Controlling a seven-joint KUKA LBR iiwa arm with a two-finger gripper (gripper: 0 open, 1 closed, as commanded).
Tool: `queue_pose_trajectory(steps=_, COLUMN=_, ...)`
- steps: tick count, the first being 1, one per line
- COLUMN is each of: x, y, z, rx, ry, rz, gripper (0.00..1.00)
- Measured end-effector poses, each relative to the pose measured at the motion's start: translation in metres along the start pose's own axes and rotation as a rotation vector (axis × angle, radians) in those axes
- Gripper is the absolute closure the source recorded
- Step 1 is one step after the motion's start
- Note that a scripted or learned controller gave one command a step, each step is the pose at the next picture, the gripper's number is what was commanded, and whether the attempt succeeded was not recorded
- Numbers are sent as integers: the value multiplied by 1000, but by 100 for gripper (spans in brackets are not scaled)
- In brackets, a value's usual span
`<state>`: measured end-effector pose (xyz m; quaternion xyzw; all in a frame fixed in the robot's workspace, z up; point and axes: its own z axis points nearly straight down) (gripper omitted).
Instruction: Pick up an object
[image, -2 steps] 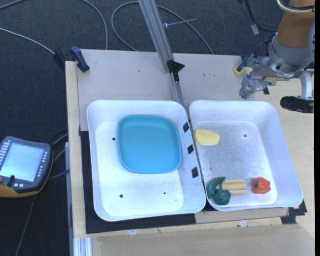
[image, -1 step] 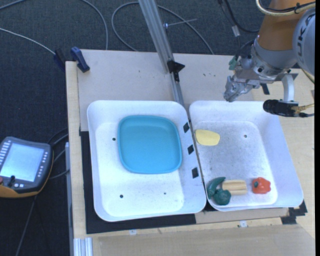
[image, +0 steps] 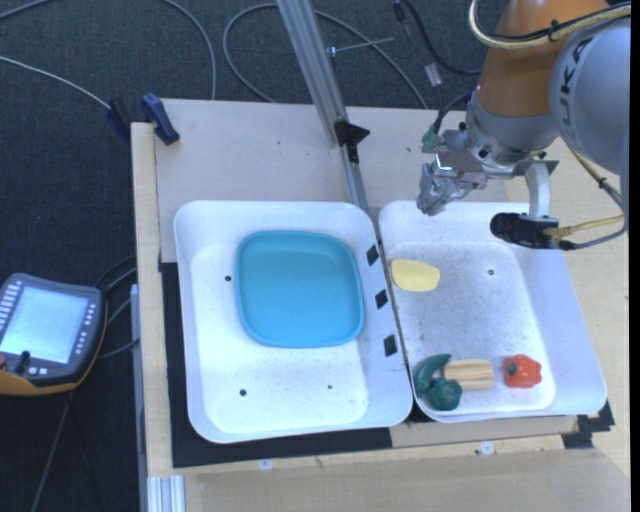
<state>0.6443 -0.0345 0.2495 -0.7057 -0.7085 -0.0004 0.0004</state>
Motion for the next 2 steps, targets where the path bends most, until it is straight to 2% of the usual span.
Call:
queue_pose_trajectory(steps=1, x=52, y=-14, z=-4, rx=-1, ry=0, rz=-1, gripper=100)
queue_pose_trajectory(steps=2, x=105, y=-40, z=-8, rx=-1, ry=1, rz=-1, gripper=100)
